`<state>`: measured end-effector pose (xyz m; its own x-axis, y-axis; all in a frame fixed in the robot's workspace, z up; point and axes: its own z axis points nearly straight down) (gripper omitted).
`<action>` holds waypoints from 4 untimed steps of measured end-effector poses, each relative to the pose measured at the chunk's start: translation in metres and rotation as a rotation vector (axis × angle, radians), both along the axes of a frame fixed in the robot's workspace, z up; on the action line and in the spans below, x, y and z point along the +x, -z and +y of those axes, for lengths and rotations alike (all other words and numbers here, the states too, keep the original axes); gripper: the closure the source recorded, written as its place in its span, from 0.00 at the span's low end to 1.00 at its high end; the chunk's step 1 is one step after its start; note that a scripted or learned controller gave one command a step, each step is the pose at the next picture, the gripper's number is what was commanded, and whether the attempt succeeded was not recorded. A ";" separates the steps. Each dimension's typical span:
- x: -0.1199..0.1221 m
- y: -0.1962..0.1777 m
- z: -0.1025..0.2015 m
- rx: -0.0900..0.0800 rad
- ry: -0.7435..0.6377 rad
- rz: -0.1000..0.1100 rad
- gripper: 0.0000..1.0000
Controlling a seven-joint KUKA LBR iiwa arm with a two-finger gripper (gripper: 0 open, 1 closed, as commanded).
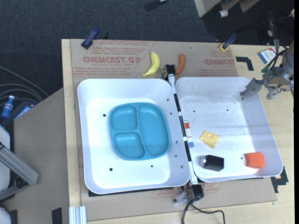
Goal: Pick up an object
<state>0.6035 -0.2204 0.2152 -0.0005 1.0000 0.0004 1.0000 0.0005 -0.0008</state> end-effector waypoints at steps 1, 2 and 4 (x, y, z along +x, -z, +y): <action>-0.008 0.131 0.031 0.000 -0.001 0.000 0.00; 0.038 0.130 0.118 0.001 -0.001 -0.002 0.00; 0.063 0.130 0.129 -0.001 -0.001 -0.001 0.00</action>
